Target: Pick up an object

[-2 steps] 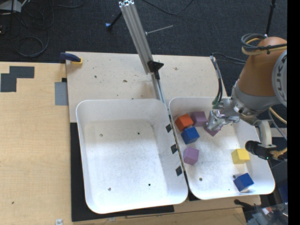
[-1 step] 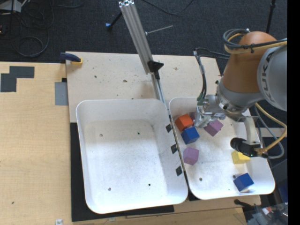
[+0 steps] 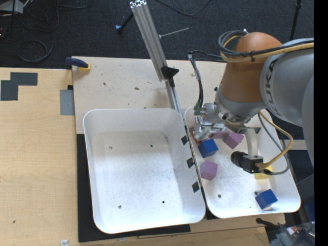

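The gripper hangs low near the right bin's far-left corner, just above a blue cube, and I cannot tell its state. A purple cube lies just nearer along the left wall, another blue cube sits by the near-right corner

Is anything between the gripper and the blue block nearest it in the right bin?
Nothing visible. The gripper hangs just above the blue block at the right bin's left side. Purple blocks lie beside it, close enough to crowd a grasp but not in the path.
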Available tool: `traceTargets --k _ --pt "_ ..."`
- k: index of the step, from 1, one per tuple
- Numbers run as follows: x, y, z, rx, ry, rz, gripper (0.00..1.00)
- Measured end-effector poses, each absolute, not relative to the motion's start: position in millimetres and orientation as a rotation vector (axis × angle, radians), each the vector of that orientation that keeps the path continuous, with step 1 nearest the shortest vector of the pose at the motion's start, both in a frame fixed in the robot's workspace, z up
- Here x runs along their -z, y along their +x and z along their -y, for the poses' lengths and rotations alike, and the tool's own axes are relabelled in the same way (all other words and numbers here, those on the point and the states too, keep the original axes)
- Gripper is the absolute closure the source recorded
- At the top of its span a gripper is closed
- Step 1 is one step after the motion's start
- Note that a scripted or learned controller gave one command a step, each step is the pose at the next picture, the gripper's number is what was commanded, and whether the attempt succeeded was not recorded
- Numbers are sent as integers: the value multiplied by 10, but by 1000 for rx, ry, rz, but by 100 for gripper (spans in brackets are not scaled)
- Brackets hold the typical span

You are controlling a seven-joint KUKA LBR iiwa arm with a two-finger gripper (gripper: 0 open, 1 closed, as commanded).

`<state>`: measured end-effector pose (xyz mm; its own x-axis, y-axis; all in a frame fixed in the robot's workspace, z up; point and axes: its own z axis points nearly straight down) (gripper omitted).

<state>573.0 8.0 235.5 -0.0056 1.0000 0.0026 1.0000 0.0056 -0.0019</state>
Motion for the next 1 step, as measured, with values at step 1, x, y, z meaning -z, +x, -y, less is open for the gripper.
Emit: traceTargets --k 1 --pt "-2384 5700 -684 -1 -2212 2226 100"
